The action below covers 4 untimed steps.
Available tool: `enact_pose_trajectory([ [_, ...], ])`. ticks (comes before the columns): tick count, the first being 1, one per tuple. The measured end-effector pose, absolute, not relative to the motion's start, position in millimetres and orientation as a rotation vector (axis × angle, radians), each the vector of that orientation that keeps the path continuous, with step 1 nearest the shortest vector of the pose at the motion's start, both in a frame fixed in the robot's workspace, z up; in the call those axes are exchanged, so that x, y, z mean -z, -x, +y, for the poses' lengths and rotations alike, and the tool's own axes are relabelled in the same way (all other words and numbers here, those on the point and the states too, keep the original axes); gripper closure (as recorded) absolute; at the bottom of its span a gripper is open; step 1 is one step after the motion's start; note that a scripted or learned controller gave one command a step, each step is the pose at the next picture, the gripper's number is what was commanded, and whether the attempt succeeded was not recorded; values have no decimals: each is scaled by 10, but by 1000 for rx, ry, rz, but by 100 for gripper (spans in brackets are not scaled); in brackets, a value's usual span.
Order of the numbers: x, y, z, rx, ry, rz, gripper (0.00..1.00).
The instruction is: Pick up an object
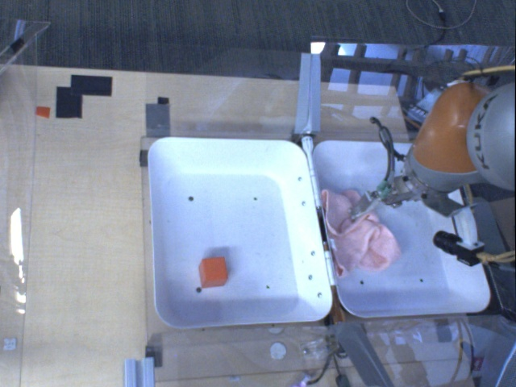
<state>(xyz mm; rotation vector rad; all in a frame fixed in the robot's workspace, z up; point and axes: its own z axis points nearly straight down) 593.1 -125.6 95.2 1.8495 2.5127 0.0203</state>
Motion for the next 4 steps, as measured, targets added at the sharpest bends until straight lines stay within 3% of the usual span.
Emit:
enact_pose_trajectory([
  [1, -948, -5335, -1285, -20, -1779, 2560, 0],
  [2, -1188, -4894, -1306, -7, -1842, 2536, 0],
  [3, -918, -5067, -988, -13, -1865, 2509, 0],
  [4, -915, -5251, -950, -17, -2160, 2264, 0],
])
